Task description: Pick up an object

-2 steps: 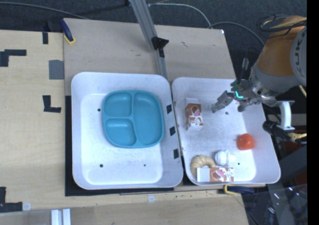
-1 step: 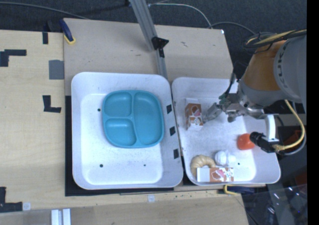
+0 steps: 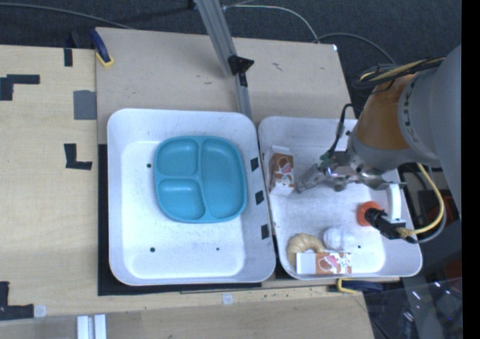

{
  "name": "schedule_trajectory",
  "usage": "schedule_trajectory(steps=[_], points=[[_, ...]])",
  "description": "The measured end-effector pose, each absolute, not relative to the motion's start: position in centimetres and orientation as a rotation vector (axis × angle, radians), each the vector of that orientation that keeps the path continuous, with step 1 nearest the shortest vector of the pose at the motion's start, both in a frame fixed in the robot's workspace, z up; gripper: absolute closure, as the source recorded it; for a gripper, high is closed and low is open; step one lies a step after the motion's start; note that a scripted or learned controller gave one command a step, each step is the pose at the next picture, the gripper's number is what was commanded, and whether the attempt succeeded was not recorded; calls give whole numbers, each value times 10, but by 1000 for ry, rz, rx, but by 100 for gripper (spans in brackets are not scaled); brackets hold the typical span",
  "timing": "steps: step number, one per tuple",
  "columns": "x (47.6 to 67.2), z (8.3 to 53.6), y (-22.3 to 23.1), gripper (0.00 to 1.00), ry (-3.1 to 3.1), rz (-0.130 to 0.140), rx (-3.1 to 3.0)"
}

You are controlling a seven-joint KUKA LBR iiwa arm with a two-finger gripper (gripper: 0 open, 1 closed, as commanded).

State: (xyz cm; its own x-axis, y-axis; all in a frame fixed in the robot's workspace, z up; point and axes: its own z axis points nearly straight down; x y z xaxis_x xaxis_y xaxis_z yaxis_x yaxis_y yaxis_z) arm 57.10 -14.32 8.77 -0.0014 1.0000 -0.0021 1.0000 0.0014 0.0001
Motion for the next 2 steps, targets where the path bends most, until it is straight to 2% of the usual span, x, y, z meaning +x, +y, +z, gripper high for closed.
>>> schedule_trajectory(steps=[1,2], points=[[571,99,-142,100,2225,-2,2219],[572,141,-141,100,2222,2,2219]])
